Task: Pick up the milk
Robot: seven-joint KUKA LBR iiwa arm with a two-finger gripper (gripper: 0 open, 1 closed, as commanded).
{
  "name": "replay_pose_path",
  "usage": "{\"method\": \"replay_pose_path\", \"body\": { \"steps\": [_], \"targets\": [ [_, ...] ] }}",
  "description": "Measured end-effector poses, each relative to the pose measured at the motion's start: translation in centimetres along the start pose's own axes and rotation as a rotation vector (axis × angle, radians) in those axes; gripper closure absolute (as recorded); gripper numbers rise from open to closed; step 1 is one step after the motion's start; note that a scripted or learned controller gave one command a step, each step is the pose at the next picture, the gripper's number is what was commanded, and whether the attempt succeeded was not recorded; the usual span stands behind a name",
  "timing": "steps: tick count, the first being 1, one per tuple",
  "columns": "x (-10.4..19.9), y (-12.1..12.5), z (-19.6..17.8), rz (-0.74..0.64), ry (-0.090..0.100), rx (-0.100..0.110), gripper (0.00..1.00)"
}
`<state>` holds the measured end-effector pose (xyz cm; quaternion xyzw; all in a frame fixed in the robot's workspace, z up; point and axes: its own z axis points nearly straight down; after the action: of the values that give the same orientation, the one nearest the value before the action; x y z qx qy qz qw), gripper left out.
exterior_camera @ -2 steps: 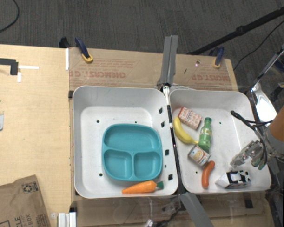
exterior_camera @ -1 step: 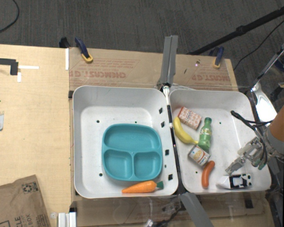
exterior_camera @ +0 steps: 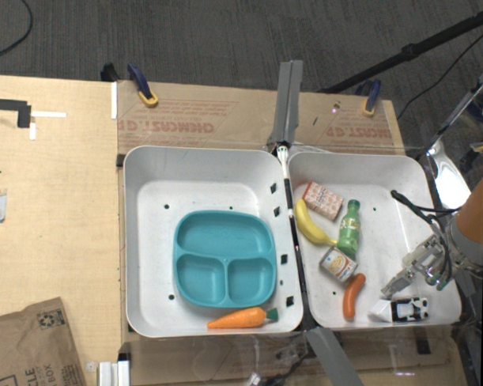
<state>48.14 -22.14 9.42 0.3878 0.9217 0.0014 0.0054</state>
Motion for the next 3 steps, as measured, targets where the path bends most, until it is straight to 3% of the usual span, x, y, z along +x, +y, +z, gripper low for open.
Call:
{"method": "replay_pose_path", "body": {
  "steps": [1,2,3],
  "targets": [
    [0.00,0.02,-0.87,0.001,0.001,0.000,1.00],
    [0.01,0.03,-0.87,0.002,0.001,0.000,0.00],
    [-0.15,0.41,-0.32,-0.154,-0.008,-0.005,0.00]
  ]
}}
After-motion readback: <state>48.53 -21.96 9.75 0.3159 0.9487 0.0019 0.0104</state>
